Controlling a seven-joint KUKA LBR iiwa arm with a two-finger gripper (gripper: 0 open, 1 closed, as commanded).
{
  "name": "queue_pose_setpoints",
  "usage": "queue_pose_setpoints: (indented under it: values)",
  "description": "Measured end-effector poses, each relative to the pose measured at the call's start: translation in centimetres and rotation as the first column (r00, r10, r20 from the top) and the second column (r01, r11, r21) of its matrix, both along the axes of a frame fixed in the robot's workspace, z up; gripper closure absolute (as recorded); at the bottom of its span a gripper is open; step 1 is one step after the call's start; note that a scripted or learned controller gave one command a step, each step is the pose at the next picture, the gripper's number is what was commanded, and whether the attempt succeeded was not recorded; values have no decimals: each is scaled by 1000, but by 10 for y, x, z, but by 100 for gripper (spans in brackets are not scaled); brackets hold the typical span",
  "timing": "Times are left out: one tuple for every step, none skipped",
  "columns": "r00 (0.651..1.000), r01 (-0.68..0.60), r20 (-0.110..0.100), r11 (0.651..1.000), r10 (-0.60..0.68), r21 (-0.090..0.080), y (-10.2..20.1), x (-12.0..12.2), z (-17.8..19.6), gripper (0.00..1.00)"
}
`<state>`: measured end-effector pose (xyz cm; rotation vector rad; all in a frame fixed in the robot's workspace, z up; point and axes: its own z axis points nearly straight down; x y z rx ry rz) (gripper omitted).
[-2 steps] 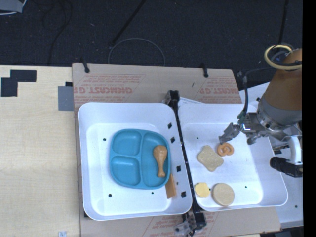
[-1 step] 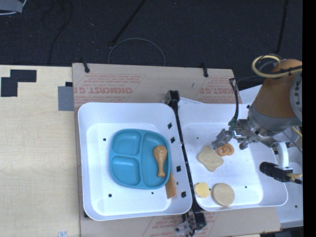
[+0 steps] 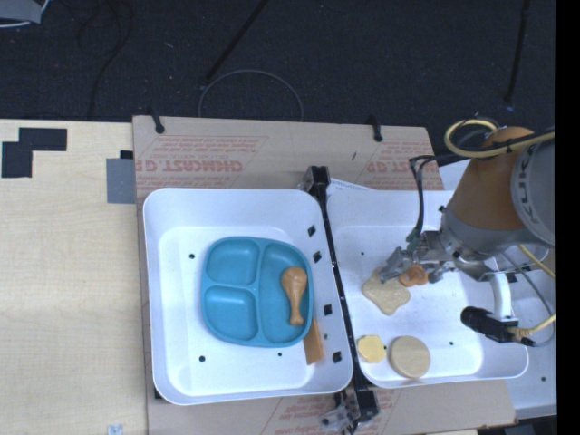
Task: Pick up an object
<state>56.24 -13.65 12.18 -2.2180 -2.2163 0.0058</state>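
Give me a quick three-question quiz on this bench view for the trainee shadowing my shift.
1. True or false: the blue divided plate lies in the right bin.
2. Which item rests on the blue divided plate?
A. round tan disc
B. drumstick-shaped toy
C. small yellow piece
3. Fill in: the tool sits over the ____ bin, close to the bread-slice-shaped piece.

Key
1. False; it lies in the left bin.
2. B
3. right
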Motion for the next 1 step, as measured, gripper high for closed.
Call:
queue_pose_setpoints:
  values:
    - [1000, 2, 7, 1000, -2, -2, 0, 1, -31, 0]
